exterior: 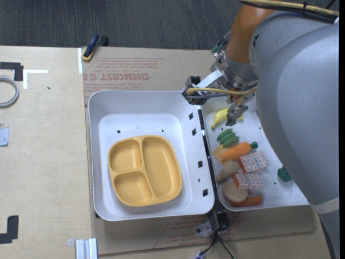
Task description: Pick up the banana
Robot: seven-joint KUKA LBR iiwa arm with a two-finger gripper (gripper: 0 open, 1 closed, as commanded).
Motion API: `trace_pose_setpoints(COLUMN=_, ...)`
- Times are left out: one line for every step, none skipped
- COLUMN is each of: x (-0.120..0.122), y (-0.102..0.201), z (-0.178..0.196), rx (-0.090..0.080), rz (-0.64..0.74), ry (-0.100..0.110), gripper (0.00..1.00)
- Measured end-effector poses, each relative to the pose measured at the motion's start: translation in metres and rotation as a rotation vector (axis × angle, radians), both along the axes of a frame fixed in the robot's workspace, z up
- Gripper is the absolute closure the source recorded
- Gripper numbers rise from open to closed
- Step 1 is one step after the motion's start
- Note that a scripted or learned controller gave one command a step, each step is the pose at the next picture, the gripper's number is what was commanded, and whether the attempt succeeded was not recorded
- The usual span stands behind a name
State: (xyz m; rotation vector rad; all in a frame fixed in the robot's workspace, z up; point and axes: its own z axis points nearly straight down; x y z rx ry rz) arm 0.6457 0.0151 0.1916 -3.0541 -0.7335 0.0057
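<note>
Grey arm (302, 101) overhead | my jaws (235, 112) beside banana (218, 117), positioned for grasping | jaws state: cannot tell

Grey arm (302, 96) enters from right, bulky link filling upper right of view. Orange band (245, 23) sits above wrist, at top of frame. Yellow cable runs over band; a second yellow cable crosses wrist lower down. Wrist angled down and to left. Pincer (235, 114) hangs low below wrist, dark and small. Finger spacing too small and shadowed to judge. Nothing visibly clamped between fingers
</note>
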Motion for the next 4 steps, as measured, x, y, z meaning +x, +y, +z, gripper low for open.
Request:
trace_pose_setpoints(x=0.002, y=-0.041, z=0.000, rx=0.001, rz=0.250, ry=0.000, gripper=0.00)
trace_pose_setpoints(x=0.003, y=-0.016, z=0.000, rx=0.001, rz=0.278, ry=0.000, gripper=0.00)
trace_pose_setpoints(x=0.003, y=-0.016, z=0.000, rx=0.001, rz=0.278, ry=0.000, gripper=0.00)
trace_pose_setpoints(x=0.003, y=-0.016, z=0.000, rx=0.001, rz=0.278, ry=0.000, gripper=0.00)
